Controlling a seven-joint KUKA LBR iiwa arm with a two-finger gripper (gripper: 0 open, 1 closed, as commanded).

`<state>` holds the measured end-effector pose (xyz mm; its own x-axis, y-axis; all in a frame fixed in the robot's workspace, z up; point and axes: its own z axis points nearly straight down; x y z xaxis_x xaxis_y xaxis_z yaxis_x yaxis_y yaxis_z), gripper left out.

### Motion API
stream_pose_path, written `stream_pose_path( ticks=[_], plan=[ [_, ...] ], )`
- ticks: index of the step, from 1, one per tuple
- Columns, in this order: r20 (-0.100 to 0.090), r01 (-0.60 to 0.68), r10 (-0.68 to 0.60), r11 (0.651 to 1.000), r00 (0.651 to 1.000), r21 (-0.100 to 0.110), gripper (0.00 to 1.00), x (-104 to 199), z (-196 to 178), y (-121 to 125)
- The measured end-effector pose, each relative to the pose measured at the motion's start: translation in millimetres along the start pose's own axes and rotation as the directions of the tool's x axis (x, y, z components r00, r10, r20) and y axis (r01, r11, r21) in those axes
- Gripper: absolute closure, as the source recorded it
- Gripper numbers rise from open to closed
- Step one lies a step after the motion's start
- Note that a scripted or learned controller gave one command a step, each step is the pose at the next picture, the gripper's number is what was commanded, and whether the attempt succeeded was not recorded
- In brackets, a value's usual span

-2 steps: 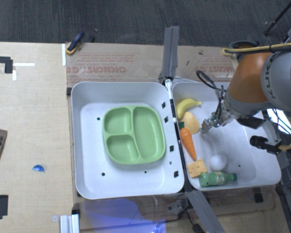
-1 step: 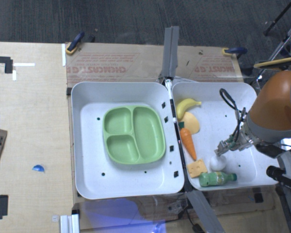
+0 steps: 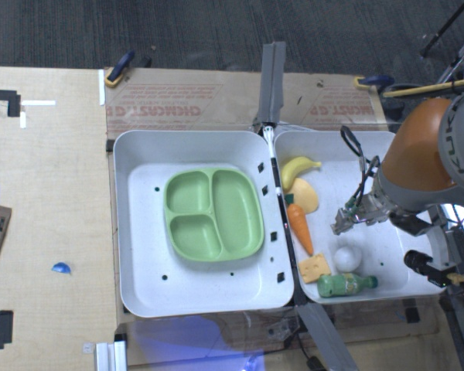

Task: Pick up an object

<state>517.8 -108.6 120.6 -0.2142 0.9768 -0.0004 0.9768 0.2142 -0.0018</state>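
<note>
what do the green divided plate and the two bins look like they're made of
The green plate looks like matte moulded plastic: even colour, soft rounded dividers. The left bin and right bin seem thin white plastic with a slight sheen and rounded corners, though painted metal is possible.

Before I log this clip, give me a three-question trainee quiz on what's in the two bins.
1. True or false: the green divided plate lies in the left bin.
2. Which item lies nearest the right bin's front edge?
A. banana
B. green bottle
C. carrot
3. Fill in: the gripper hangs above the bin floor, just up from the white ____.

Key: 1 true; 2 B; 3 ball.
</note>
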Motion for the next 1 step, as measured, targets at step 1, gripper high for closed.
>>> stream_pose_path(
  ticks=[1],
  plan=[
    [0.003,0.301,-0.301,0.954,0.954,-0.003,0.0,-27.4,-10.7,59.8]
  ],
)
